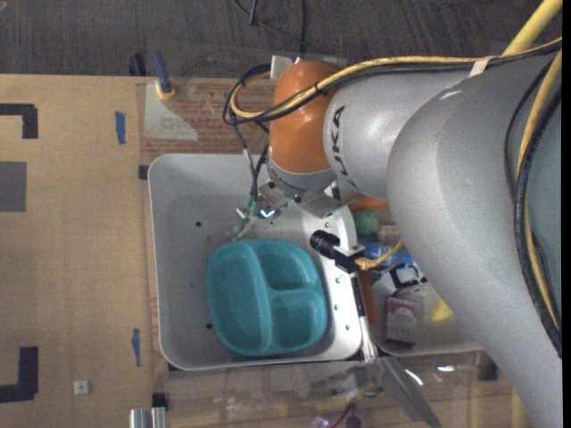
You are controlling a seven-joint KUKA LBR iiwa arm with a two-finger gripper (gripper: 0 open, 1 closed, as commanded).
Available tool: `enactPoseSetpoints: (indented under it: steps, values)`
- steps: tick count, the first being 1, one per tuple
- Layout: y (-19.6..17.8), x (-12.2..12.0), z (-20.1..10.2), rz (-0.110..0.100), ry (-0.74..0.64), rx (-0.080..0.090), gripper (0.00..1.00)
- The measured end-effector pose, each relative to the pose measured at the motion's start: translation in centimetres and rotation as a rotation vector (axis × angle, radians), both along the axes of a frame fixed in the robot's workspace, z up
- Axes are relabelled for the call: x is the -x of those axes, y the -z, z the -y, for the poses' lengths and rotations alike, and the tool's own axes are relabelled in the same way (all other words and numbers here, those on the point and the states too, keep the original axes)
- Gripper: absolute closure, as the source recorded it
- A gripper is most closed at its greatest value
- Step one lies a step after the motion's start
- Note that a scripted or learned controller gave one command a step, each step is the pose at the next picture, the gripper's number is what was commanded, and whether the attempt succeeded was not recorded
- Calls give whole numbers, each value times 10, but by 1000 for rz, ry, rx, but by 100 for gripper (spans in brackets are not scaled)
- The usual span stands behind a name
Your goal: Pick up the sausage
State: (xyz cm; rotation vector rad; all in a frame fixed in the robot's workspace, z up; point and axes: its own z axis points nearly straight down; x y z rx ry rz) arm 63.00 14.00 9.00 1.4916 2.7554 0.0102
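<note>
My gripper point(252, 212) hangs low over the back part of the left white bin point(177, 239), just beyond the far edge of a teal divided plate point(268, 297). The orange wrist band point(299, 123) sits right above it and hides most of the gripper body. Nothing can be made out at its tip. The grey arm point(446, 150) covers most of the right bin point(433, 348), so much of what lies in it is hidden.
In the right bin's visible strip lie an orange item point(368, 206), a blue item point(401, 261), a pinkish carton point(403, 317) and a yellow piece point(439, 310). The wooden bench point(71, 239) extends to the left. Cables point(241, 96) loop near the wrist.
</note>
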Motion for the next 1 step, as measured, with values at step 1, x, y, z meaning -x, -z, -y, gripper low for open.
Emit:
enactPoseSetpoints:
  steps: [1]
  values:
    - [0,-12,4,0,30,-2,0]
